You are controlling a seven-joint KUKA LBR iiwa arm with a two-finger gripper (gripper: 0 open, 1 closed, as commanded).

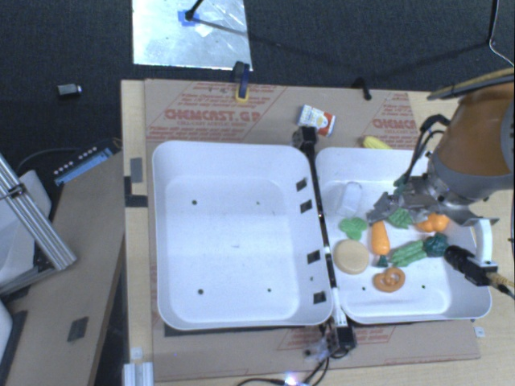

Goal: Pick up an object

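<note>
My claw (394, 211) hangs low over the right bin (418, 302), and from this slanted look down I cannot tell how it stands or whether anything is caught in it. Just under and toward the table's front from it lies a carrot (380, 238), its long axis running roughly front to back, the thick end nearest me; I judge that my nearest pick. Touching the carrot's left side is a green leaf (352, 228), and below that a tan round piece (352, 256). Further front sits a pretzel (389, 280), and a green pod (408, 253) lies slantwise between the pretzel and my wrist. An orange ball (435, 223) rests just behind my claw, partly hidden by it. The left bin (173, 215) lies well apart, beyond the divider. A yellow piece (375, 143) lies outside the bin, at the back.
</note>
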